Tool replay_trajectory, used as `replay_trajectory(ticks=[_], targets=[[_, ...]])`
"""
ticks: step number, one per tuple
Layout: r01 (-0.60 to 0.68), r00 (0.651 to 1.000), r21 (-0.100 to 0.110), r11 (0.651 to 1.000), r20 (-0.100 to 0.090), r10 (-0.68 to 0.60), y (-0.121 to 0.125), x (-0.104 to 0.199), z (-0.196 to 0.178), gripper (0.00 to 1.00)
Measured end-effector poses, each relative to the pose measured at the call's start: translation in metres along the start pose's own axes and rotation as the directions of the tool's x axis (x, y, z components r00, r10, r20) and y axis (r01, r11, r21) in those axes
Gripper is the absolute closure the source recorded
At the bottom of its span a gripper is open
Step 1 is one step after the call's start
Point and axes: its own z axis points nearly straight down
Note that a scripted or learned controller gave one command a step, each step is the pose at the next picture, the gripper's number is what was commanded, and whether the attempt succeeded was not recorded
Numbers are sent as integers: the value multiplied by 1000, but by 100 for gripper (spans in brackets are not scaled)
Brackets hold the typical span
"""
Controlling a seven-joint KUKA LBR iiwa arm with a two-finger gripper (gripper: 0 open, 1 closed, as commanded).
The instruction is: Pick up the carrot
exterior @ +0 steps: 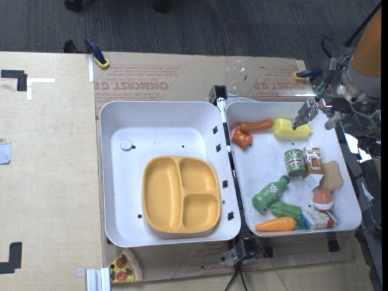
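While the carrot [276, 225] lies untouched along the right bin's [348, 180] near edge, just beside the green bottle [270, 193], your gripper [301, 121] hangs at the far edge over the yellow toy [291, 130], fingers slightly parted, holding nothing; the pick is not yet begun.

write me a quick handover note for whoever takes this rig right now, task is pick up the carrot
Gripper: over the far end of the right bin, at the yellow toy; nothing seen between its fingers.
Carrot: lying at the near edge of the right bin, beside the green bottle, well away from the gripper.
Done: nothing yet, carrot not grasped.
Left: bring the gripper to the near edge, grasp the carrot, lift.
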Motion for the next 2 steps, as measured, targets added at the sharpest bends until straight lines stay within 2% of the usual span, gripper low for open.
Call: replay_trajectory(ticks=[1, 2], targets=[[-286, 958, 3, 958, 0, 286, 14, 66, 34, 0], [-461, 887, 2, 887, 1, 461, 6, 159, 30, 0]])
